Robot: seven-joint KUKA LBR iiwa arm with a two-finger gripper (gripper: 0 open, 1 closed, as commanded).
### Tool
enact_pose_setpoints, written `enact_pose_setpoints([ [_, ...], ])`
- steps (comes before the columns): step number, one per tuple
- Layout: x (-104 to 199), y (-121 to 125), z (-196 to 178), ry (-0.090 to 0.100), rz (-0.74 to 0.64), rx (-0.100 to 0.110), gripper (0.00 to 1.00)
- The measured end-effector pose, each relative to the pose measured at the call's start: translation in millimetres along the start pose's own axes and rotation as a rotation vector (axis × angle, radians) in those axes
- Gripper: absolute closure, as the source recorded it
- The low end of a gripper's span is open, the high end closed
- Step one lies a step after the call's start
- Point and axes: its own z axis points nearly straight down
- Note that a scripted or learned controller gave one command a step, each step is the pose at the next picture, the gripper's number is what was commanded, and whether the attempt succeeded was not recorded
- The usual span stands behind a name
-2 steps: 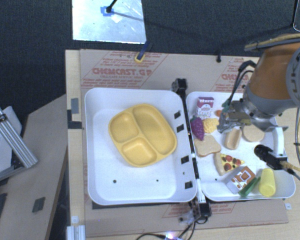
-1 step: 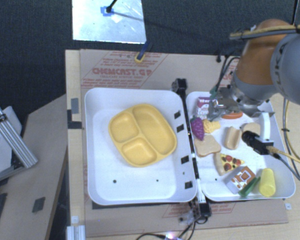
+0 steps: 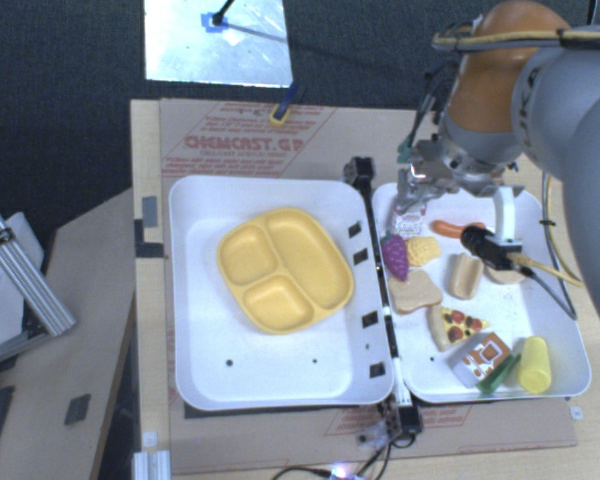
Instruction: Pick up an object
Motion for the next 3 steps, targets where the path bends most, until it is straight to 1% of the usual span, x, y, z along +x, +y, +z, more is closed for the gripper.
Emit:
enact_pose_setpoints([
  [1,30,15,2,0.0,0.001,0.002,1.0],
  [2,20,13,-7,-0.001,0.006,0.002,1.0],
  [3,24,17,6,-0.001,0.003,0.005,1.0],
])
